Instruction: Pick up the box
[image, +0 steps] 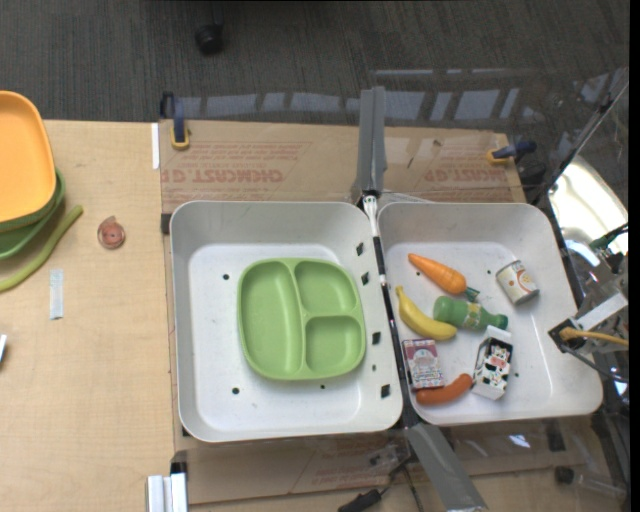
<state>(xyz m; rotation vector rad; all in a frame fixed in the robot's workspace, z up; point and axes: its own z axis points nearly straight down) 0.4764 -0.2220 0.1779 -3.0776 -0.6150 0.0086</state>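
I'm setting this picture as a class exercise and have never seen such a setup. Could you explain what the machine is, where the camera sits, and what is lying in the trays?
One camera, fixed above a bench, looks down at a slant. Two shallow white bins sit side by side. The left bin holds a green divided plate. The right bin holds toy groceries: a carrot, a banana, a green bottle, a small can, a red sausage-like piece, and two small cartons, one pink box and one black-and-white carton. The machine is a robot arm reaching in from the picture's right; at that edge some of its parts with a yellow piece are visible, too unclear to say whether that is its hand. Nothing is lifted; all items lie in the bins.
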